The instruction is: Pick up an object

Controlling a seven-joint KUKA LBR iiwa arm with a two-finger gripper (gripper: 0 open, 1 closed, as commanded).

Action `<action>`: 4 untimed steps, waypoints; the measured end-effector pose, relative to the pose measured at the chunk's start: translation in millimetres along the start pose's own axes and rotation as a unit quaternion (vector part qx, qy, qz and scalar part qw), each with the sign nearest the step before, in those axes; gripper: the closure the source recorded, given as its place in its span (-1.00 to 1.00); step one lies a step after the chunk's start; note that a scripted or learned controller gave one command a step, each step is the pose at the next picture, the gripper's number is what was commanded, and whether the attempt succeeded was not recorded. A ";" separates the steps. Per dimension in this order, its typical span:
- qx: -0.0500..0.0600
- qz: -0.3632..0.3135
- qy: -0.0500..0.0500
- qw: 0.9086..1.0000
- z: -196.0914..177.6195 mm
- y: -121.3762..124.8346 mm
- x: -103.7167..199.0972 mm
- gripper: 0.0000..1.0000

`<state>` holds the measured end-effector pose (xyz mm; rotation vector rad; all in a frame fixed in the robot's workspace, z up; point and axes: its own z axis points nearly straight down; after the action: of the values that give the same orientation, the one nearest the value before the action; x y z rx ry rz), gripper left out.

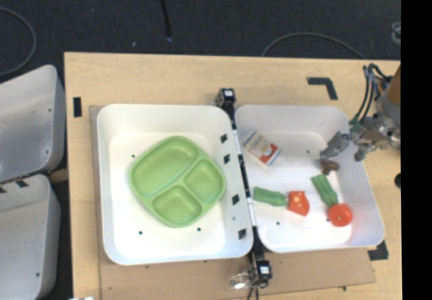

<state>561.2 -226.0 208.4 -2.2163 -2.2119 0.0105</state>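
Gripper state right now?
Gripper: cannot be told; it sits over the right bin near its right wall, nothing visibly between its fingers.

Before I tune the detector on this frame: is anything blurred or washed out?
Camera view: the white bins are bright, nearly blown out; the claw is soft and smeared, details unclear; the green plate and the small box read clearly.

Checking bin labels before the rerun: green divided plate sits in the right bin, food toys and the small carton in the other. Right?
No, the sides are swapped. The camera view shows the green divided plate in the left bin; the food toys and the small carton are in the right bin.
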 end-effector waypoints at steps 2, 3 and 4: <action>-0.005 -0.001 -0.002 1.000 38.3 -4.4 3.0 -1.00; -0.005 0.001 -0.002 1.000 82.0 -4.7 8.1 -1.00; -0.005 0.002 -0.002 1.000 109.0 -4.5 7.2 -1.00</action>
<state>555.4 -218.5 99.5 -2.2279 -2.2144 0.0030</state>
